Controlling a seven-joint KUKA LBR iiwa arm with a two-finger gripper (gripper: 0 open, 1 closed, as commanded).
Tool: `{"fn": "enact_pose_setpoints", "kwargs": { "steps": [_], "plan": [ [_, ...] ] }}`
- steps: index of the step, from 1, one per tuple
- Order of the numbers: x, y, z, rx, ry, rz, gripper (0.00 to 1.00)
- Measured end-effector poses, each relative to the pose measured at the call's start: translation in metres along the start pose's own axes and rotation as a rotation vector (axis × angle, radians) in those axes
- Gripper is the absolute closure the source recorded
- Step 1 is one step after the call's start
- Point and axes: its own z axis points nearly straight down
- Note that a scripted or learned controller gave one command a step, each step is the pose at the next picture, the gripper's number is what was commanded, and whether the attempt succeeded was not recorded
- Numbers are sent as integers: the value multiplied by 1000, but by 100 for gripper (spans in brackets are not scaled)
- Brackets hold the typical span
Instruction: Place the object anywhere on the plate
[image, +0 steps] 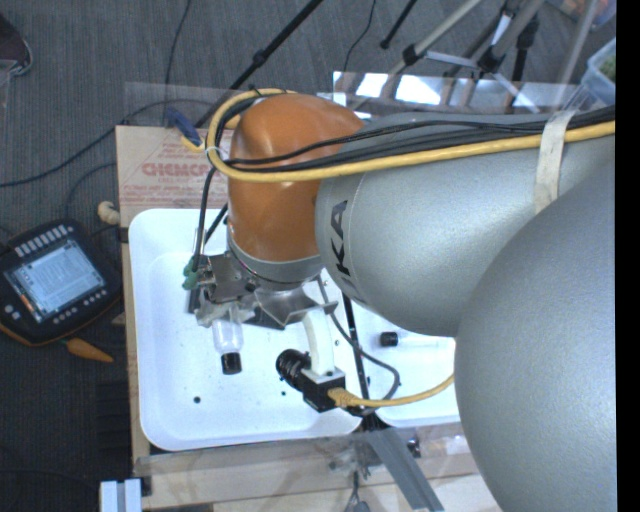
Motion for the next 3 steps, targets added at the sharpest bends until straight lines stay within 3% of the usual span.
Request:
{"fn": "enact_pose_setpoints", "kwargs": {
  "steps": [1, 2, 3],
  "plan": [
    [-12, -2, -17, -2, 1, -348, 100],
    [-20, 39, 71, 1, 2, -445, 100],
    [-18, 27, -107, -3, 1, -404, 100]
  ]
}}
